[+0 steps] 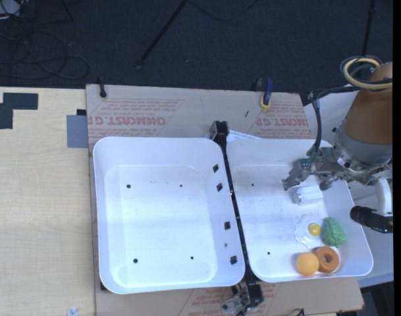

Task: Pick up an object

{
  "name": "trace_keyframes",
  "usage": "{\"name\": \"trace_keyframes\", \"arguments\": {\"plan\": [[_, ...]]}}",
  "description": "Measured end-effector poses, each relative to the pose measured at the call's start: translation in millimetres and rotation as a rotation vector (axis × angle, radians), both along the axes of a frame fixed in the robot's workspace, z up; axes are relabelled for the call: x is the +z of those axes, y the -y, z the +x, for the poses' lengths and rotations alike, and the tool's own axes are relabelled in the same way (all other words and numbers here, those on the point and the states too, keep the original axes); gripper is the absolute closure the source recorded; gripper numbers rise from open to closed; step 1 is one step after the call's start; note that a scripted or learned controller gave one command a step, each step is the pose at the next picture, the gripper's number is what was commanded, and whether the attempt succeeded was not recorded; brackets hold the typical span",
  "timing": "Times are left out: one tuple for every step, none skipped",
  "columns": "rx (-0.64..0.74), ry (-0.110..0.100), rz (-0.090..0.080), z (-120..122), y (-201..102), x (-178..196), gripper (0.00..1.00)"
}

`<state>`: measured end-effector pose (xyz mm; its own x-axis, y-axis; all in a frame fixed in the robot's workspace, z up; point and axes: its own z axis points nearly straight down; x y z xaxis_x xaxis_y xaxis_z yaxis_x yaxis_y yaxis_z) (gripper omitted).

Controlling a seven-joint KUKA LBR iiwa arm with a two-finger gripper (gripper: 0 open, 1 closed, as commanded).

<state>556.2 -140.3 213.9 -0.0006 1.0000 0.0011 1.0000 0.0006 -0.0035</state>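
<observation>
— What's in the right bin (266,176)?
— I see a smooth orange ball (307,263), a ringed doughnut (328,259), a bumpy green lump (333,232).
— End effector (300,180)?
— Above them; grip I can't tell.

I look down at two white bins side by side on a brown board. The left bin (160,209) has only small dark dots on its floor. My arm (371,114) comes in from the right, and my claw (304,180) hangs over the right bin (266,209), near its far right part. Just below my claw lies a little white thing (310,193). In the near right corner sit a fried egg toy (310,230), a green lump (333,232), an orange ball (307,263) and a brown donut (328,259), all close together.
</observation>
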Motion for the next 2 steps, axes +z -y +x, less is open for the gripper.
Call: {"name": "trace_keyframes", "arguments": {"plan": [[-0.002, 0.0, -0.001, -3.5, 73.5, -75.4, 0.0], [0.008, 0.005, 0.001, 48.4, -17.8, -102.1, 0.0]]}}
